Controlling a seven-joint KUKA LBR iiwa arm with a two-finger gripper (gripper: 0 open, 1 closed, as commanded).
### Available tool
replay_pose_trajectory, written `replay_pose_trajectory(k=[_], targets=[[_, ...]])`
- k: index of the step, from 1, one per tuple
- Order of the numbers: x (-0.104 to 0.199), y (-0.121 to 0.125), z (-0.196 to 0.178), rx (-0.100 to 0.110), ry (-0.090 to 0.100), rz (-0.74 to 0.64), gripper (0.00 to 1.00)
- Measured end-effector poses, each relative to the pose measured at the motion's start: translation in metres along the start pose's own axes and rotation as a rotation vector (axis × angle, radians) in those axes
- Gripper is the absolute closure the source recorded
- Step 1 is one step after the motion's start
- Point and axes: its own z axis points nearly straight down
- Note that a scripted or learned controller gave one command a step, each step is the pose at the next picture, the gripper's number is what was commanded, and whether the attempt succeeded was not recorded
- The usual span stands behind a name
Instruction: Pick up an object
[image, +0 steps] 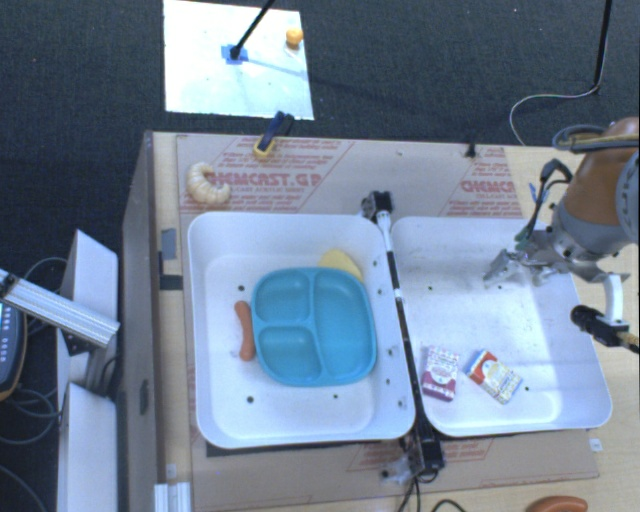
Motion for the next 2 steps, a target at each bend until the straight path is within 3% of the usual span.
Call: replay_pose_trajectory(k=[1,2], targets=[[0.031,-0.021,-0.011,0.001,0.002,-0.001,0.00],[0.036,-0.077,0.000,0.003,0.002,0.002,0.00]])
